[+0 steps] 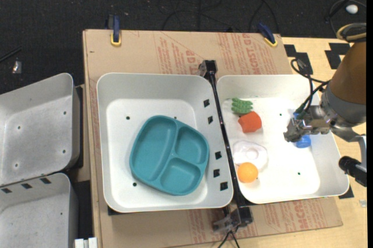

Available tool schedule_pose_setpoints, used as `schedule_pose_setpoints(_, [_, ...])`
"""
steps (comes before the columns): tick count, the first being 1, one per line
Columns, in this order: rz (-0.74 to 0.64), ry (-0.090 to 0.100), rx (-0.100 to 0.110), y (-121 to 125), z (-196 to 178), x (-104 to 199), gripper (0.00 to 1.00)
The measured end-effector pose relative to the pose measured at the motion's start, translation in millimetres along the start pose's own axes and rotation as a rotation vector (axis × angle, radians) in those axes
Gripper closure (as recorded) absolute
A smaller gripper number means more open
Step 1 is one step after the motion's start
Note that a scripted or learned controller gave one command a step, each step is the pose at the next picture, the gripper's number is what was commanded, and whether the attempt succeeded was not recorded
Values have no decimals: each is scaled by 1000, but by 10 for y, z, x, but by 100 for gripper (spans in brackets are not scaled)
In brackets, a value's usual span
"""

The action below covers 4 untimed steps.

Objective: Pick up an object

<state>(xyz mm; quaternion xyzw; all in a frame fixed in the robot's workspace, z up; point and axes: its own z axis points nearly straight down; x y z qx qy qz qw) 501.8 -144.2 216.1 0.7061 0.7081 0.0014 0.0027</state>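
The tool hangs over the right part of the right bin, and a small blue thing lies in that bin directly beneath it, so close that the two overlap from this angle; whether they touch cannot be told. Whether the tool is open or closed is likewise not clear from above. The other loose things lie to the tool's left in the same bin: a red block near the middle, a green leafy toy just behind it and nearly touching, a clear round lid in front of the red block, and an orange ball right at the lid's front edge, close to the divider between the bins. All of these sit well apart from the tool. The arm reaches in from the right edge, its grey body and orange band above the bin's right wall, the wrist pointing down and leftward into the bin. The left bin holds a teal divided plate, lying flat. Both bins rest on a cardboard-covered desk.
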Motion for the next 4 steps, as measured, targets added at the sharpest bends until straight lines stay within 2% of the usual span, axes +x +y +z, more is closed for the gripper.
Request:
schedule_pose_setpoints(1, [-5,4,5,99,39,610,100])
schedule_pose_setpoints(2, [-6,3,4,192,-94,1168,100])
schedule_pose_setpoints(4, [-6,4,6,127,-196,2295,100])
